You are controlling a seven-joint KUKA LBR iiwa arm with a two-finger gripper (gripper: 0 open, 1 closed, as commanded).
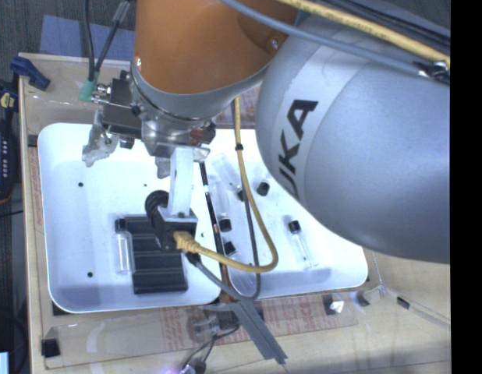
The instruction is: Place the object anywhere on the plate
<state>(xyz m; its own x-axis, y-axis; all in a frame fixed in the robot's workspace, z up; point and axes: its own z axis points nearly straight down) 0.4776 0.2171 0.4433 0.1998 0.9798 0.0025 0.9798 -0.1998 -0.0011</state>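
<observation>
Gripper [95,151] over white bin's [62,209] upper left, its spread and any load unreadable; clear tube [122,253] below it, small black piece [262,187] off to its right, black-capped vial [295,234] further right; which one is the task object is unclear

On the desk [405,283], a bin [73,224]. Inside, toward the near left, a tube [123,253]; well apart, toward the near right, a vial [299,241]; behind and left of that, a cap [262,187]. Beyond the far left corner, a clamp [28,72].
</observation>
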